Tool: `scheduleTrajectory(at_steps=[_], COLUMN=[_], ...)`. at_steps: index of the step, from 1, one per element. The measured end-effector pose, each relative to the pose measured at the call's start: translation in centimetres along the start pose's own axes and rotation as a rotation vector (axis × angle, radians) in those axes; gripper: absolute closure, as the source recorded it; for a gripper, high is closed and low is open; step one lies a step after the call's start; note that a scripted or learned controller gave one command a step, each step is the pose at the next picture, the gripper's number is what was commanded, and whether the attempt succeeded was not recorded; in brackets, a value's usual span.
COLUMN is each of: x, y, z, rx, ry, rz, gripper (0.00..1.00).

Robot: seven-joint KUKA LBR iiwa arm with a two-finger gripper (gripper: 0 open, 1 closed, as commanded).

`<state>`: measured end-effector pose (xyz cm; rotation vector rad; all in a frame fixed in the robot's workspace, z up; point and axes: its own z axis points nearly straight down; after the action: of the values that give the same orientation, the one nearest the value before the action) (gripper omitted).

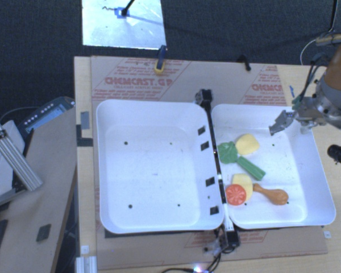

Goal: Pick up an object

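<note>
The right bin (315, 169) holds several small objects. A yellow lump (247, 144) lies next to a green spatula-like piece (241, 159). Nearer the front, a red tomato-like disc (236, 194) leans on a yellow block (244, 182), with an orange-brown pear-shaped piece (271, 195) to their right. My gripper (290, 126) hangs over the far right part of this bin, above and to the right of the yellow lump. Its fingers (279, 123) stand apart with nothing between them.
The left bin (111, 152) sits beside the right one, with a black-clipped divider (213, 158) between them. A shiny metal plate (122, 16) lies beyond the bench. A grey device (45, 114) and a metal rail (11, 155) are at the left.
</note>
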<state>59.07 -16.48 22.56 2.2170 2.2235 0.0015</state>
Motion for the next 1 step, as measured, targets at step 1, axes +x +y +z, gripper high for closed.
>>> scheduleTrajectory(at_steps=[1], x=[0.01], y=[0.10], z=[-1.12], rx=[-0.003], ry=[0.000], rz=[-0.003], gripper=[1.00])
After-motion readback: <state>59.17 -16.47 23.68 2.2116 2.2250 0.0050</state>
